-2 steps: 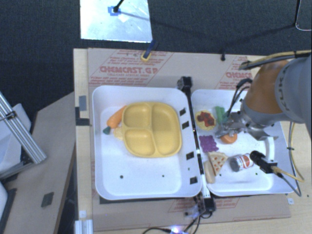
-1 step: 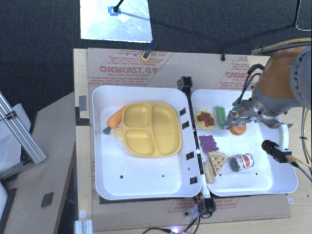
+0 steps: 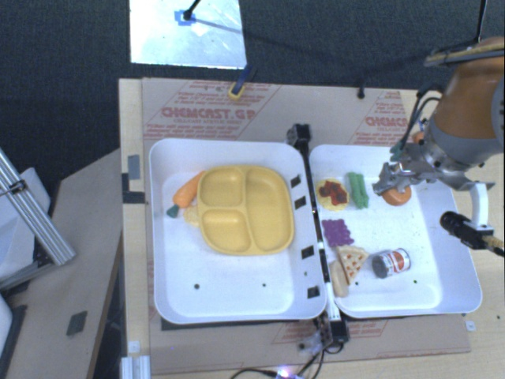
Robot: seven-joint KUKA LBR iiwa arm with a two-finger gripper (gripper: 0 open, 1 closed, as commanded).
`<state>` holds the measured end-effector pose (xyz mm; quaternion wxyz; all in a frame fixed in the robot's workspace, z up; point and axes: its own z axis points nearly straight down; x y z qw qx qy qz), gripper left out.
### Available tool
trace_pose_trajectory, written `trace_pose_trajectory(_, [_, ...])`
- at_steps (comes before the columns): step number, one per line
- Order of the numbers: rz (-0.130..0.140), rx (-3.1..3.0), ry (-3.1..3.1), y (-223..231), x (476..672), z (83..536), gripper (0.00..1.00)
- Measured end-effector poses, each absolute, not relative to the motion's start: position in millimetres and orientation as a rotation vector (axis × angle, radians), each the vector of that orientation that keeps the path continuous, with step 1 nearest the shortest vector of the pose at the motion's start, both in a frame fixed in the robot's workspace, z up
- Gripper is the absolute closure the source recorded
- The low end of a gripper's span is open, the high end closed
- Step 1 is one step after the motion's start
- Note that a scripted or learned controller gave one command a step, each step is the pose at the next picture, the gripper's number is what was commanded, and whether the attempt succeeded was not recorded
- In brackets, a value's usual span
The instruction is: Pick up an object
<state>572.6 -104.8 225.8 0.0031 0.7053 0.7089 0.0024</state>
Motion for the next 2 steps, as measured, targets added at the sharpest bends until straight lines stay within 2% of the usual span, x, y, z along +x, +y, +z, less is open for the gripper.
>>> trace_pose_trajectory(1, [0.003, 2.215, 2.225, -104.6, 573.4, 224.5, 1.0])
trace_pose_trajectory(2, [0.006, 2.21, 2.23, -47.8, 599.6, 231.0, 1.0])
